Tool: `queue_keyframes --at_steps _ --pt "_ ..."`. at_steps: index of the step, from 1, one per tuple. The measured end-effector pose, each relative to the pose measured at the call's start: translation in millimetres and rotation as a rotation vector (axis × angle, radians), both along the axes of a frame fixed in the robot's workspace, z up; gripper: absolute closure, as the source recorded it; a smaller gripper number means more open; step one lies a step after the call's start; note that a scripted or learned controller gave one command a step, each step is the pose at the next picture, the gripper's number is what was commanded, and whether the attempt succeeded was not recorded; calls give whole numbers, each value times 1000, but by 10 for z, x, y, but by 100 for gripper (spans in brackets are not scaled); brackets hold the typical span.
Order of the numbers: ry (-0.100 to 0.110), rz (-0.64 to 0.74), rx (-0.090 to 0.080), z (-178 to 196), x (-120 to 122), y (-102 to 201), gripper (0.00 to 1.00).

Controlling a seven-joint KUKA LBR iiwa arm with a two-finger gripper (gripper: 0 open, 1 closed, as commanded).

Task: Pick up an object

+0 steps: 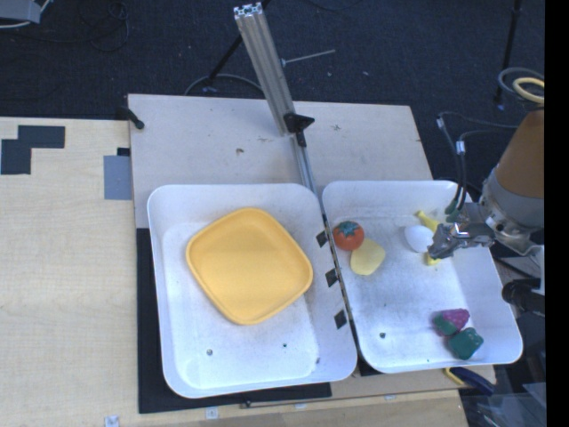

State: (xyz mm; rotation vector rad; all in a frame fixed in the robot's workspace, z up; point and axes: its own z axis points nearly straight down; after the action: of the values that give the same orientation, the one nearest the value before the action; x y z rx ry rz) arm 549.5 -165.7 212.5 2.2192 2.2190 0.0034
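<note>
End effector: the dark two-finger end effector sits low over the right white bin, near its far right wall; from where I stand I cannot tell whether it is released or clenched.
Nearest things: a small white egg-shaped object lies just beside it to the left, with thin yellow pieces close around the tip.
Likely target: I'd guess the white egg; it looks light, smooth and rounded, so probably slippery. Taking it across its narrow middle seems safest.
Further out: a pale yellow soft-looking lump touches a red round tomato-like toy by the bin's left wall; a magenta piece and a green piece sit together at the near right corner.
Left bin: a yellow square plastic plate lies flat in the left white bin.
Desk: both bins rest side by side on the desk.
</note>
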Motion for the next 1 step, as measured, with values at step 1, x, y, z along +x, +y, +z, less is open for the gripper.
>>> queue_keyframes --at_steps 1 --pt "0 -1 0 486 -74 -60 100"
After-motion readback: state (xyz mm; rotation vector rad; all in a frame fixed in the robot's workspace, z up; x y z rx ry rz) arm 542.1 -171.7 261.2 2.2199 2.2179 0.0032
